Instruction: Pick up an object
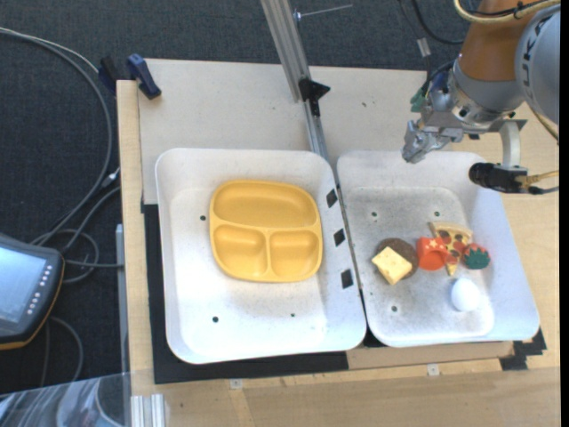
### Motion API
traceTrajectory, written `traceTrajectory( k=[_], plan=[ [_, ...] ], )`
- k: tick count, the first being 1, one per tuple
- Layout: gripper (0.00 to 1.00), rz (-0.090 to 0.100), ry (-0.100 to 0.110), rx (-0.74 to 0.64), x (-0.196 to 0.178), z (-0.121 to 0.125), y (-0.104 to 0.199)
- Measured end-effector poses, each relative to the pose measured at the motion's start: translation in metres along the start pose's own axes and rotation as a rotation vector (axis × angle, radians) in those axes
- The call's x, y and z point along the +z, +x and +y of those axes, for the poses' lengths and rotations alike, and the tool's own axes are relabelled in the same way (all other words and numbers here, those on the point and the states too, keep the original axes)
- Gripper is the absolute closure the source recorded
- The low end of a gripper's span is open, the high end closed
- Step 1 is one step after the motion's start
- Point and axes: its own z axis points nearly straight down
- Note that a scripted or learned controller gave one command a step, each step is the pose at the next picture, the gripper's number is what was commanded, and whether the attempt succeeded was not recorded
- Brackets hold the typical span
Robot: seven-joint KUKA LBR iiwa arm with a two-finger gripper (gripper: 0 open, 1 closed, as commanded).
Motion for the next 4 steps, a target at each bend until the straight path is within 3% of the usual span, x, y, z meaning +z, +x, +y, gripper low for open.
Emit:
traceTrajectory(
  k=[1,3,4],
  plan=[
    [1.00,0.000,0.000,-0.001,-0.045,0.004,0.001],
    [1.00,0.003,0.012,-0.005,-0.035,0.002,0.100],
    [1.00,0.003,0.008,-0.006,-0.026,0.007,0.161]
  ],
)
